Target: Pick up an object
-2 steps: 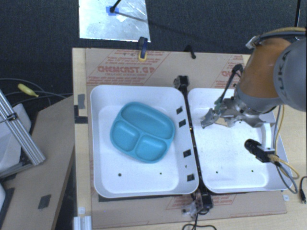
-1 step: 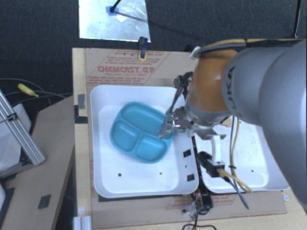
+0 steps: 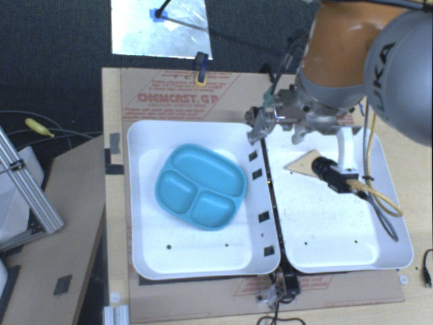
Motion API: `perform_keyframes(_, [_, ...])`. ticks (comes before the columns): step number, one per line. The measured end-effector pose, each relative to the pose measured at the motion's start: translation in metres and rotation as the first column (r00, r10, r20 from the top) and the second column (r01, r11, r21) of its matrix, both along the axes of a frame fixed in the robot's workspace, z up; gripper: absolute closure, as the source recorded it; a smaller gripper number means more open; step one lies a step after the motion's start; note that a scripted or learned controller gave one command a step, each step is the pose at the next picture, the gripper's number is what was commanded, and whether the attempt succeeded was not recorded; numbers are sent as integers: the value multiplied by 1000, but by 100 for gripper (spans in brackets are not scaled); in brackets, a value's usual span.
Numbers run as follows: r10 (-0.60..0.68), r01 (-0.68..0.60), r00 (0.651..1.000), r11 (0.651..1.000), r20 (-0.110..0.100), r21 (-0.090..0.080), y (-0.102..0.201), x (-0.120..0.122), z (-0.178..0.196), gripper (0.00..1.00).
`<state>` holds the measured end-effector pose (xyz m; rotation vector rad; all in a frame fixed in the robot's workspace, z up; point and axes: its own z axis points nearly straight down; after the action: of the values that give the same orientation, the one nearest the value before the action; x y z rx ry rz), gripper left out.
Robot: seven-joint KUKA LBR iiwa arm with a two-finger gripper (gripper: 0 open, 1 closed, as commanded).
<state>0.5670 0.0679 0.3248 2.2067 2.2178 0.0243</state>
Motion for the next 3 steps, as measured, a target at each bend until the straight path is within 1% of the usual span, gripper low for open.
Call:
perform_keyframes(1, [-1,1,1000,1000,-19,-1,62,-40,-24,0])
perform_keyframes(2, [4,-4,1000,1000,-15,2,95,-82,24,0])
perform_keyframes(3, [2,-2,1000,1000,-7,3,125,-32,103,0])
